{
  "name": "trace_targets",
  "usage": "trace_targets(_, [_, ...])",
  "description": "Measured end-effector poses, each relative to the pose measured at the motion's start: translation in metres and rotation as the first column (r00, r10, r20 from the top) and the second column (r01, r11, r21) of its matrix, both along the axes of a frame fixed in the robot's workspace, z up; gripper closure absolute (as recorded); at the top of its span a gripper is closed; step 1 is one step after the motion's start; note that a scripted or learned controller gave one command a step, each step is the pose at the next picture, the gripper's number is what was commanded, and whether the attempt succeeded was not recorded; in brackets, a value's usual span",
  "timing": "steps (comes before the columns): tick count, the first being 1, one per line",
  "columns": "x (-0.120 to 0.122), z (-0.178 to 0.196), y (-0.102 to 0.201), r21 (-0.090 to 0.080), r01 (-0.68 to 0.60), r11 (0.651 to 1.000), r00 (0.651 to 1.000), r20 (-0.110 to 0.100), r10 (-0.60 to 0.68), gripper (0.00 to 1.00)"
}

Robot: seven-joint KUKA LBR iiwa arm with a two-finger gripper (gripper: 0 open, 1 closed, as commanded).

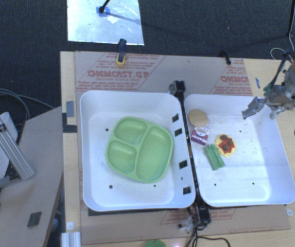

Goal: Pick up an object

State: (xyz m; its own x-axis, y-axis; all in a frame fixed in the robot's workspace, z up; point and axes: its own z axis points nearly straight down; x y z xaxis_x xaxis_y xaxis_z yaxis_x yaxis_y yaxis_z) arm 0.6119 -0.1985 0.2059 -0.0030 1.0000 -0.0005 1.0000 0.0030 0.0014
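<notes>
My jaws (263, 108) hang over the far right corner of the right shallow white bin (278, 153), two grey fingers spread apart with nothing between them. The things I could pick lie along that bin's left side: a round tan cookie-like disc (198, 118) near the far left corner, a small red-and-white packet (201, 135) just beside it toward the near edge, a yellow piece with red spots (225, 144) closer to the middle, and a green bean-like bundle (214, 157) touching it. The left shallow white bin (93, 112) holds a light green divided plastic plate (139, 149) at its centre.
</notes>
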Motion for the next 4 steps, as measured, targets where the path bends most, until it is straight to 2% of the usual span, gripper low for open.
trace_targets(1, [-0.051,-0.096,0.065,0.006,-0.005,1.000,1.000,-0.012,0.005,0.00])
trace_targets(2, [-0.083,-0.123,0.114,0.003,-0.004,1.000,1.000,-0.005,0.004,0.00])
trace_targets(3, [-0.080,-0.111,0.110,0.000,0.001,1.000,1.000,0.002,-0.001,1.00])
trace_targets(4, [-0.073,-0.016,0.183,0.003,-0.009,1.000,1.000,0.009,0.009,1.00])
